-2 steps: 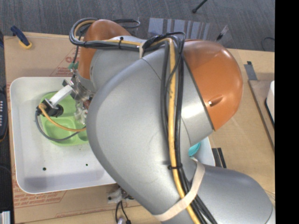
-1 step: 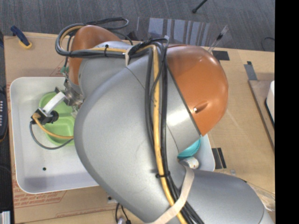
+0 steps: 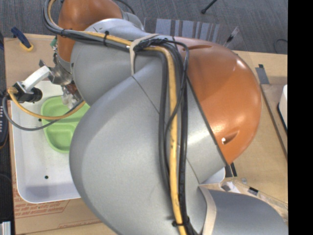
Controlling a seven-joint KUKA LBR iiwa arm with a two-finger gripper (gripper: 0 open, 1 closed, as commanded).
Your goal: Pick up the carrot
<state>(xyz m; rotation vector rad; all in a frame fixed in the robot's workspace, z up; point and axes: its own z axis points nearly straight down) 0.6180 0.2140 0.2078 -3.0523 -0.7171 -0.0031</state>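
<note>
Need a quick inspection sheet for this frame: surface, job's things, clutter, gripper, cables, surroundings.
Surface: left white bin on a wooden bench; most of the bench is hidden behind the arm.
Job's things: carrot, nothing seen; the arm covers much of the bins.
Clutter: green divided plate in the left bin, partly under the arm; a small dark speck on the bin floor.
Gripper: gripper hangs over the plate's upper edge; too blurred to read its state.
Cables: black and yellow cable bundle runs along the arm; a yellow cable loops over the bin at left.
Surroundings: grey carpet beyond the bench; blue-and-yellow tool at the bench's far left corner.
</note>
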